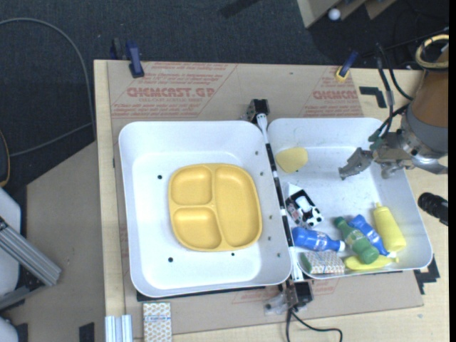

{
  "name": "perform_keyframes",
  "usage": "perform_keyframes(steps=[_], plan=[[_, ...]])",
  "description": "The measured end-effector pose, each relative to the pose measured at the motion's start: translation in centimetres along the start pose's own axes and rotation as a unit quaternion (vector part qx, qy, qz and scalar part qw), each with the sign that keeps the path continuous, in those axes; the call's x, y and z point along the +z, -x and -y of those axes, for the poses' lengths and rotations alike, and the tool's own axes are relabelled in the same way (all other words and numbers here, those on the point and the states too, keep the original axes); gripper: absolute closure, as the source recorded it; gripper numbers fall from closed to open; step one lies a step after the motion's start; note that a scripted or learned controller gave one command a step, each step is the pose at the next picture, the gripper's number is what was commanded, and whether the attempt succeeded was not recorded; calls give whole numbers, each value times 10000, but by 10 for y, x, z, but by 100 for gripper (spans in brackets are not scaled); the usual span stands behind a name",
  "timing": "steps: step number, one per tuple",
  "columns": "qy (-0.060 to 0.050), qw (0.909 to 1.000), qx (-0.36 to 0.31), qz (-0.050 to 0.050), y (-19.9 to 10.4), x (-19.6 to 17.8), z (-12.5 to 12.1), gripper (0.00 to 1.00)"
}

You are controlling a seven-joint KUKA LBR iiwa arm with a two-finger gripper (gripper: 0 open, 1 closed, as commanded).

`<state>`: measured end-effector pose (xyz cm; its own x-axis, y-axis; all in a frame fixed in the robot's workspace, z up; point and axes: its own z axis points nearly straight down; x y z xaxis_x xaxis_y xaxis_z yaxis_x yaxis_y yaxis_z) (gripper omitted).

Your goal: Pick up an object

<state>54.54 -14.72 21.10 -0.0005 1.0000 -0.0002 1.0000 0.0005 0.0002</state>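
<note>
Yellow sectioned plate (214, 206) lies in the left bin (135, 191); blue clamps (133, 58) grip the cardboard-covered bench (214, 91); dark carpet (50, 20) around

arm (433, 105): orange-brown band, grey metal ring beneath
gripper (370, 161): dull grey metal fingers
cables: black, at the frame's right edge

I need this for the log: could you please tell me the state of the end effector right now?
End effector: open, holding nothing, poised above the right bin.
</note>
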Motion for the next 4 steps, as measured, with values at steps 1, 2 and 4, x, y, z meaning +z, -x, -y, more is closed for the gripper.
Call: perform_keyframes(steps=[1, 2, 4], plan=[[-12, 10000, 11, 1, 56, 86, 34, 0], [89, 10000, -11, 19, 63, 123, 60, 0], [5, 10000, -8, -1, -21, 127, 27, 100]])
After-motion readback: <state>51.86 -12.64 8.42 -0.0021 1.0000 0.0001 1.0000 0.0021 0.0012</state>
